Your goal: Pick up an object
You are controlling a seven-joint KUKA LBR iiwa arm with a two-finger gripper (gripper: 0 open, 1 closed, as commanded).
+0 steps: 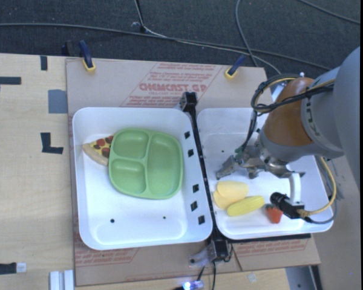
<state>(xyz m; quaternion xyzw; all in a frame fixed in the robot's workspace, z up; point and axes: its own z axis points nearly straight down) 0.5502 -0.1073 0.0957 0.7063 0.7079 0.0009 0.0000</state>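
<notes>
Pale yellow object beside corn cob, right bin.

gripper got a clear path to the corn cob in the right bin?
Probably yes. The gripper hovers in the right bin just above the corn cob; only the pale yellow piece touching it crowds one side.
</notes>
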